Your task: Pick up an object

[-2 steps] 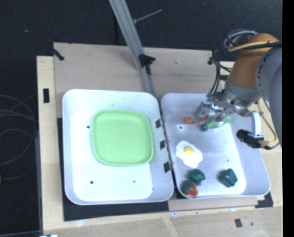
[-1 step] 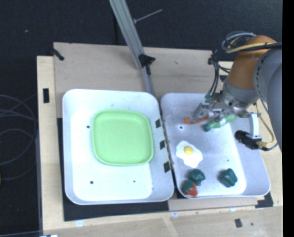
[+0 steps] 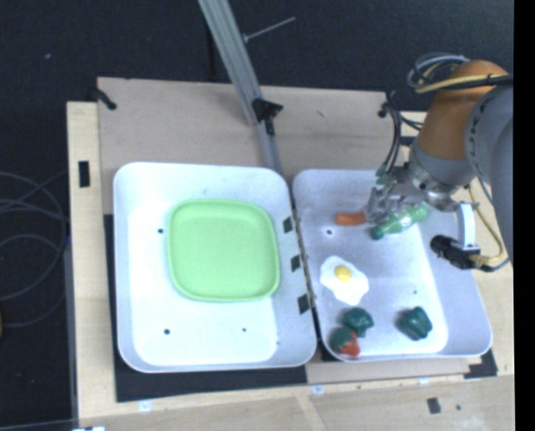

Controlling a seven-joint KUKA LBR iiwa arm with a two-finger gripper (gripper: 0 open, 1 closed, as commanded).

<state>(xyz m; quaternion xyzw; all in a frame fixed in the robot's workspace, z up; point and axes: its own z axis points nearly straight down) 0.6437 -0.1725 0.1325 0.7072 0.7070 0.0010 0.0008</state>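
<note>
The arm reaches into the right bin (image 3: 447,330), and its gripper (image 3: 386,206) hangs low over that bin's upper part. A pale green object (image 3: 399,224) lies slanted right at the gripper's tip, apparently touching it; an orange piece (image 3: 349,218) sits just to the left of the green object. Whether the jaws are spread or closed cannot be told, since the wrist hides them, so it is unclear whether the green object is gripped or merely lies beneath them.

Lower in the same bin, well apart from the gripper, lie a fried-egg toy (image 3: 344,278), a dark green piece (image 3: 416,322) and a green-and-red piece (image 3: 350,329). The left bin (image 3: 142,330) holds a light green plate (image 3: 223,250).

The likely risk is a glancing contact: if the jaws meet the slanted green object off centre, it could roll or skid aside. The orange piece is close enough to be nudged or pinched along with it, spoiling the grasp
</note>
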